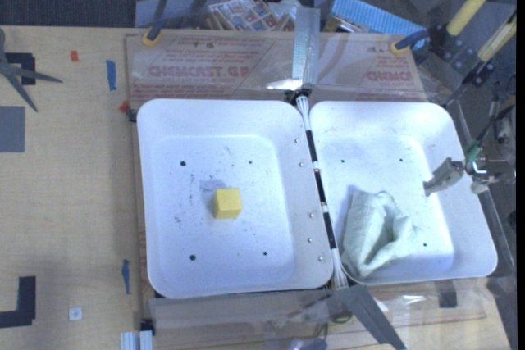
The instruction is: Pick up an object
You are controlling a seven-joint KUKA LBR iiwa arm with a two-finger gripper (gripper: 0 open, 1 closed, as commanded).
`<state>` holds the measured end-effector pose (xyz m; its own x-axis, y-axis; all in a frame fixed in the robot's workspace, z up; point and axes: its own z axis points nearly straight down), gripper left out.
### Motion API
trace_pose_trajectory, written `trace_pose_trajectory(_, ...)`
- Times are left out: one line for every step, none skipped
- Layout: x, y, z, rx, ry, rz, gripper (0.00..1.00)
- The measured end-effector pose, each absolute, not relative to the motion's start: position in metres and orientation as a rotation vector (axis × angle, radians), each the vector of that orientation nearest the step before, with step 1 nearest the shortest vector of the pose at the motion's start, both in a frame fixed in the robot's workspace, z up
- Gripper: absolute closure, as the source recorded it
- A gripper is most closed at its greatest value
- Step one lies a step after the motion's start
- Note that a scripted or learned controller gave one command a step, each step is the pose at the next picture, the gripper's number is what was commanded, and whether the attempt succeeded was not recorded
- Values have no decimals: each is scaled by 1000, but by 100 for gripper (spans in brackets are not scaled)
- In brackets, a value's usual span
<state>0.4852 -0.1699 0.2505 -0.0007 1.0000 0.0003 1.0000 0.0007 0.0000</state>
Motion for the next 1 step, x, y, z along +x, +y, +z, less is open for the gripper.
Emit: trace_pose_trajectory(480,-198,233,-2280,-2160,-1,0)
